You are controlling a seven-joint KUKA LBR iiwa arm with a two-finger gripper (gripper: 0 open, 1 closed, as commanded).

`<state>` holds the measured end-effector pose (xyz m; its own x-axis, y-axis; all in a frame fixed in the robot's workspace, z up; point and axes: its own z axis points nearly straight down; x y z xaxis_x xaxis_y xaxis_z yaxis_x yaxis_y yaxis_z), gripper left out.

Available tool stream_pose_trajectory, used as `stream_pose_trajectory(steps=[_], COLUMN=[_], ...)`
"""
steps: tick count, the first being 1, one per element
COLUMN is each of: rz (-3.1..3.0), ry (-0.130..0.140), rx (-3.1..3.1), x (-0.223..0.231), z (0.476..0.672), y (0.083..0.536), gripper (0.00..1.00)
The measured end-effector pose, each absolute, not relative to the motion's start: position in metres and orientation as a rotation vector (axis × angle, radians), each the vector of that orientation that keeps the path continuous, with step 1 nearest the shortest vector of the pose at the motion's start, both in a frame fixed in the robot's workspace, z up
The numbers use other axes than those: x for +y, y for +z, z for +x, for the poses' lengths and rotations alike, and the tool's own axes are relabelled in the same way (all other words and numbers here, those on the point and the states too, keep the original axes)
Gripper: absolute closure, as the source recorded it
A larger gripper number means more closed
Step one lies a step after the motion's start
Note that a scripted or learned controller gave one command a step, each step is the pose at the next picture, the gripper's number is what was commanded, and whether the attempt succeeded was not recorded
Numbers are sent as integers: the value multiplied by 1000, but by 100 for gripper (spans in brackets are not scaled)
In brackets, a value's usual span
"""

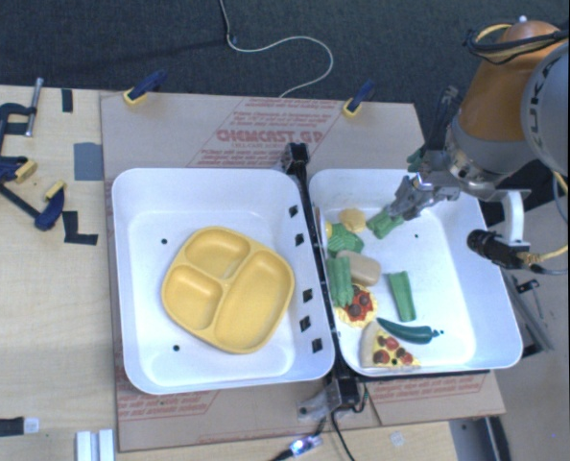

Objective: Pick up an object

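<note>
A green toy vegetable (385, 223) sits pinched between the fingers of the pincer (403, 206), raised over the back part of the right bin (477, 286). Nearer the front of that bin lie a green stick (401, 295), a dark green pepper (408, 330) and a pizza slice (389, 350). Beside that bin, the left bin (141, 257) holds a yellow divided plate (228, 288).

Left bin (131, 257): held a divided plate (229, 288) near its middle.
Right bin (467, 286): lay just beside the left bin, on its right.
Toy foods (367, 286): clustered along the right bin's left side, several touching.
Gripper (400, 209): hung over the right bin's rear part, behind the foods.
Clamps (11, 176): lay on the bench, far left.
</note>
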<state>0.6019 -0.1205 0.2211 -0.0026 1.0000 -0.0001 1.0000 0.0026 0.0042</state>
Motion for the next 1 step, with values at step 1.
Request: stream_pose_trajectory(steps=[1], rz=[2220], ry=[0], rx=[2224], x=[-119], z=[602], y=[224], gripper=[100])
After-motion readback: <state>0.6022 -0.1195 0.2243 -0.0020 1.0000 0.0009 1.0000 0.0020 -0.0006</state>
